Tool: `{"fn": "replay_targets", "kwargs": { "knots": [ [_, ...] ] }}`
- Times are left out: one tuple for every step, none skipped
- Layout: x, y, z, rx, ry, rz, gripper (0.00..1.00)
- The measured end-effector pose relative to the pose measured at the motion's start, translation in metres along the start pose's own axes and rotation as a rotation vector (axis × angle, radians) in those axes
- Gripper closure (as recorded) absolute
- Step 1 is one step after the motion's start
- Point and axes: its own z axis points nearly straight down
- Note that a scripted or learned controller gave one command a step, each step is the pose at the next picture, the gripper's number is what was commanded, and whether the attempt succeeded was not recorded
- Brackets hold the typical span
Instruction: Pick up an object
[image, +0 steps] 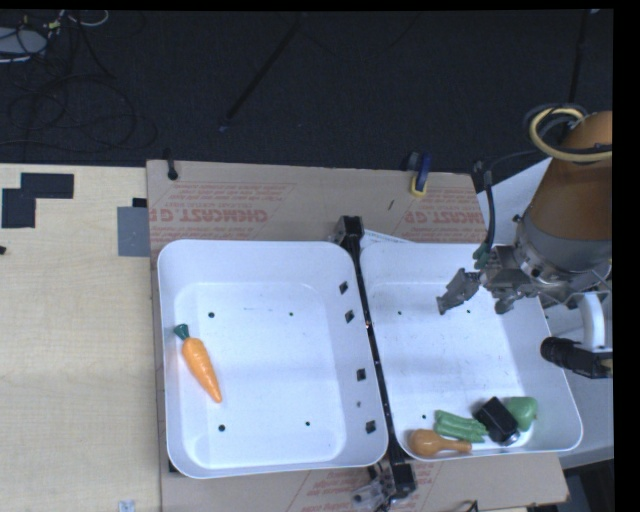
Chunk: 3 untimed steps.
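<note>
The jaws (458, 295) hang spread and empty over the right bin (420, 340); toys cluster at its five o'clock corner, and a carrot (200, 367) lies in the left bin (260, 300).

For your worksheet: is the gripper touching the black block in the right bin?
Apart. The camera view shows the gripper over the upper part of the right bin, with bare white floor between it and the black block.
</note>
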Motion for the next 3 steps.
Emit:
{"fn": "replay_targets", "kwargs": {
  "knots": [
    [-0.008,0.067,0.156,-0.001,-0.002,-0.004,0.0],
    [0.078,0.075,-0.01,-0.019,0.002,-0.01,0.0],
    [0.136,0.088,-0.161,-0.019,0.0,-0.008,0.0]
  ]
}}
